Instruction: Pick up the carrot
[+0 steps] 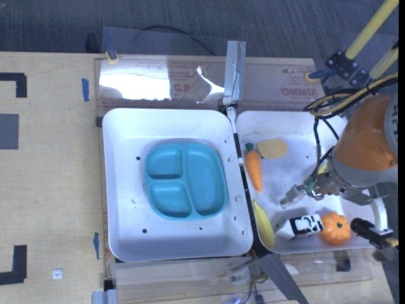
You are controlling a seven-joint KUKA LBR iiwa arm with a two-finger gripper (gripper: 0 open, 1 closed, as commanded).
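Note:
The orange carrot (254,170) lies lengthwise in the right bin (288,124), close to its left wall, with its green top pointing to the back. My gripper (291,196) hangs over the middle of the same bin, to the right of the carrot and slightly nearer the front, apart from it. Nothing shows in the gripper. The grey arm with its orange band (369,141) reaches in from the right.
A tan flat piece (272,147) lies just behind the carrot. A yellow banana (264,223), a black-and-white object (305,225) and an orange pumpkin-like fruit (335,228) line the right bin's front. The left bin (120,170) holds a blue divided plate (185,180).

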